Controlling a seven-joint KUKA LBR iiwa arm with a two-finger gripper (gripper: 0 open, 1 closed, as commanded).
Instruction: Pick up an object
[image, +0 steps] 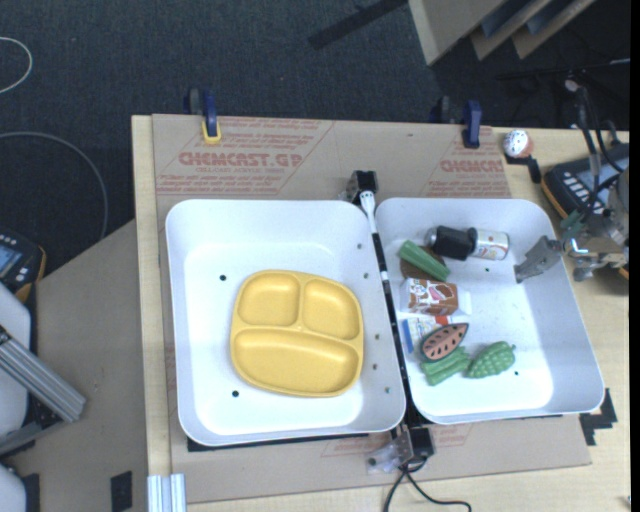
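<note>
**Gripper poised at bin's edge, objects untouched**

The gripper (545, 257) was seen at the three o'clock rim of the right bin (560, 330), with nothing held; how far it was opened could not be told. The objects were clustered toward the bin's nine o'clock side: a black-capped bottle (468, 242) at twelve, a green piece (423, 261) beside it, a printed packet (432, 296) below, and a green toy (488, 359) at six. A yellow divided plate (297, 333) was laid in the left bin (200, 260).
</note>
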